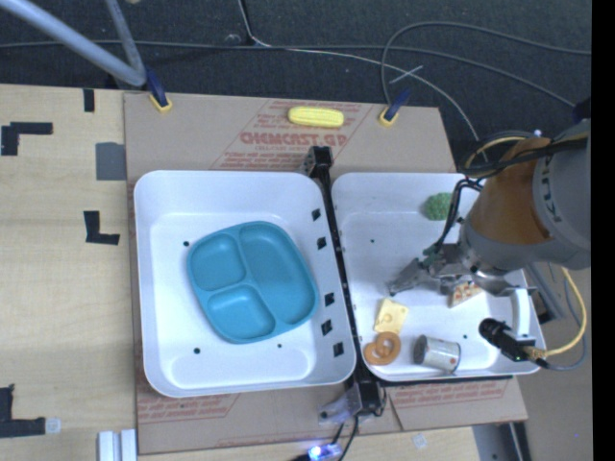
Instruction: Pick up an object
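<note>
Gripper (408,279) low in the right bin (384,192), fingers spread, nothing between them; yellow cheese wedge (390,314) just below the tips, brown donut (385,347) and grey can (440,353) nearer the front wall; green lump (440,205) at the back; left bin (154,257) holds a blue divided plate (252,279); cardboard (192,133) behind reads "CHEMCAST GP" — yellow corn (315,116) lies on it.

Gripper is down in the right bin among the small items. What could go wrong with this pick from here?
The gripper sits over bare bin floor, apart from the yellow cheese wedge, so it may close on nothing. The wedge, brown donut and metal can crowd the right bin's near wall; a sweep could push them together.
</note>
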Tool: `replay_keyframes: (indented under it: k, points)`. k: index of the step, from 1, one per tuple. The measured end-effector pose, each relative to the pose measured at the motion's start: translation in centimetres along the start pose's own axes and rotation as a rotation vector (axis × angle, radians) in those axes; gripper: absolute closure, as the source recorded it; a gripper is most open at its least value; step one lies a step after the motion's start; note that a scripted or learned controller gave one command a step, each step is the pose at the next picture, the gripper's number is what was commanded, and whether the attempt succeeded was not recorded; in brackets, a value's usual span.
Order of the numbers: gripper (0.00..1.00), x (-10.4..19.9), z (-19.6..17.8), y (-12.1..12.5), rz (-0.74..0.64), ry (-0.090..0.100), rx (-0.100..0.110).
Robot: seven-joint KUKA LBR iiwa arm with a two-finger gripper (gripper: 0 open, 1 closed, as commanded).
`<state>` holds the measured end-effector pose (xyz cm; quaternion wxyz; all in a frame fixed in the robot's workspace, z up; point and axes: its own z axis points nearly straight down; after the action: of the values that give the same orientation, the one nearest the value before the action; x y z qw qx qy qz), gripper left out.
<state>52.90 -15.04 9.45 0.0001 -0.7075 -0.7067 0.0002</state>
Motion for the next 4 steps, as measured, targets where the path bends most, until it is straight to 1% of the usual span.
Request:
replay_keyframes:
  k: [1, 2, 3, 4]
  points:
    - [1.00, 0.1, -1.2, -0.1, -0.003, 0.001, 0.002]
    - [1.00, 0.6, -5.6, -0.4, -0.003, 0.000, -0.003]
    - [1.00, 0.6, -10.8, -0.2, -0.003, -0.001, -0.005]
    - [1.00, 6.1, -10.0, 0.7, -0.007, 0.002, 0.001]
